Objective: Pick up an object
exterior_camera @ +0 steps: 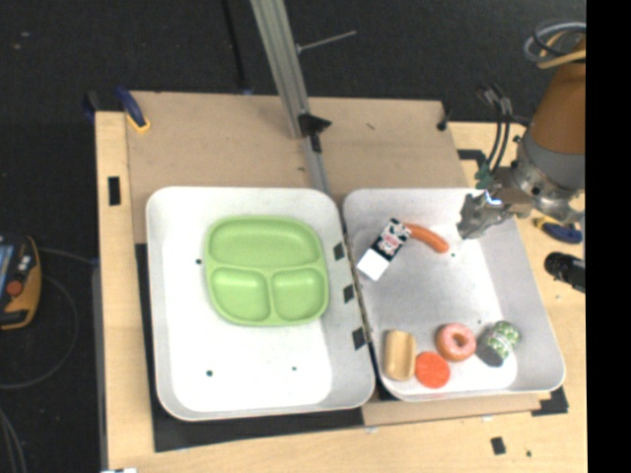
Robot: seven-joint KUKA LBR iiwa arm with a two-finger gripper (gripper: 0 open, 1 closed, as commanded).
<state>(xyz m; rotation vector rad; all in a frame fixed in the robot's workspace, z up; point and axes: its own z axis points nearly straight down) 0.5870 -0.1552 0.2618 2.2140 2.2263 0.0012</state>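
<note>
The right bin holds several small items. A white and black carton lies near its back left, with an orange carrot-like piece just right of it. Along the front sit a tan bread piece, a red-orange round item, a pink donut and a green and grey item. My gripper hangs over the back right of this bin, a little right of the orange piece and apart from it.
The left bin carries a green divided plate. A grey metal post rises behind the bins. The arm's orange band stands at the right edge, with cables beside it.
</note>
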